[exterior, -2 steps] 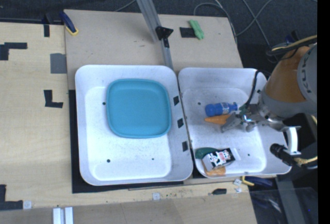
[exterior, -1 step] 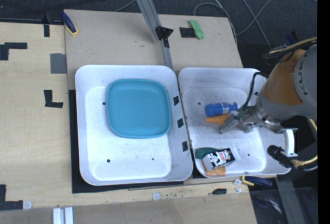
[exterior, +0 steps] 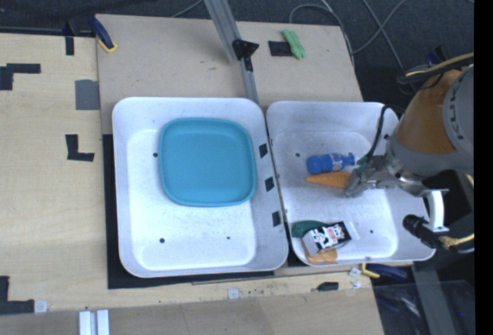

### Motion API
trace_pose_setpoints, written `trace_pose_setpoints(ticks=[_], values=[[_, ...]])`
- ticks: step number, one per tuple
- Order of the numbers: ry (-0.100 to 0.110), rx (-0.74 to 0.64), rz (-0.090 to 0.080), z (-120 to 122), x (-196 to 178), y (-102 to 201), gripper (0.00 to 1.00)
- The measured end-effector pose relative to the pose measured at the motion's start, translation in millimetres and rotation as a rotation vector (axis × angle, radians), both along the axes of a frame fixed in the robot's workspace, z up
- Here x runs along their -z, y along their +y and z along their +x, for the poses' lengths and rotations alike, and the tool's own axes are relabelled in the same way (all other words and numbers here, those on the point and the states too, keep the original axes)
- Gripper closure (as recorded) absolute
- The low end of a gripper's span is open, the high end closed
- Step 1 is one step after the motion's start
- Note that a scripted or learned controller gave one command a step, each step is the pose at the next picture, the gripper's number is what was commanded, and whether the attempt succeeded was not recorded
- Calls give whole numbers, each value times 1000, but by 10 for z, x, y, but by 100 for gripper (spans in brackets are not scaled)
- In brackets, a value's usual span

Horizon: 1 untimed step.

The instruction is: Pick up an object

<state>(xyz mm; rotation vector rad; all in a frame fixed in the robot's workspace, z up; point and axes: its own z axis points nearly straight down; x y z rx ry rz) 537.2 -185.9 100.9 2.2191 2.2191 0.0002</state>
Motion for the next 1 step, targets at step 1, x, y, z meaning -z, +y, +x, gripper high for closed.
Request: trace_pose_setpoints(ticks=[1], values=[[-1, 0, 1, -37, -588, -61, 100]])
